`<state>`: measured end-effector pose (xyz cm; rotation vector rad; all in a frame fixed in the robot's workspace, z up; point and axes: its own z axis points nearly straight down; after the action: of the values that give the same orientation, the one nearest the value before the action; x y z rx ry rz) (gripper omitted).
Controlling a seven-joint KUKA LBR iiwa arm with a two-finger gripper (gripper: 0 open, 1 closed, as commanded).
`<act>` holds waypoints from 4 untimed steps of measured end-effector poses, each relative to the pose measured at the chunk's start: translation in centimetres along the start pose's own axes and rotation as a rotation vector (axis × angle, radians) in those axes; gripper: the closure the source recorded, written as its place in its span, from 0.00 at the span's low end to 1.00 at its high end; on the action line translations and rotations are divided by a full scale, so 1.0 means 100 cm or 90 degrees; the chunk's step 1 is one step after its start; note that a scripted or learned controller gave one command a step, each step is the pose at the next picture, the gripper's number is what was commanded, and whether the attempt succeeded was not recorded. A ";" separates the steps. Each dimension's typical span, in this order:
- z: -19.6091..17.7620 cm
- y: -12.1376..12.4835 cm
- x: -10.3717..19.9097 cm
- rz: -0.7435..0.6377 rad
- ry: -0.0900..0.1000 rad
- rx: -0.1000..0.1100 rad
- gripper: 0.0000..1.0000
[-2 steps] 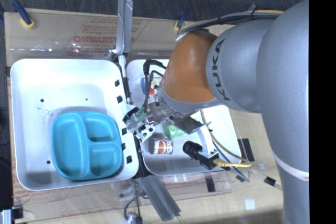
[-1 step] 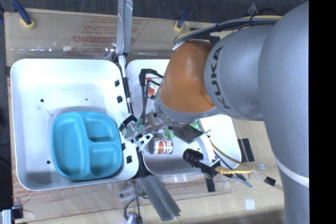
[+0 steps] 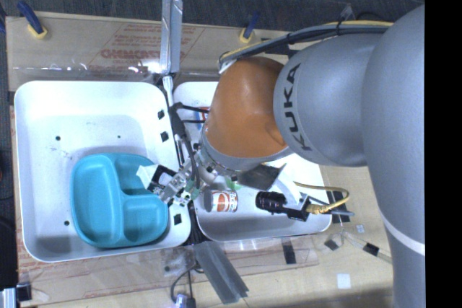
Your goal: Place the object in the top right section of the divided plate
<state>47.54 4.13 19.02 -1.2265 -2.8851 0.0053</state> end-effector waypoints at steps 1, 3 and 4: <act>0.000 -0.001 -0.002 -0.215 0.000 0.000 1.00; -0.141 0.020 0.015 -0.967 -0.009 -0.001 1.00; -0.001 0.007 -0.010 -0.948 -0.004 -0.001 1.00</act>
<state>48.74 3.95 19.08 1.0558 -2.9570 -0.0010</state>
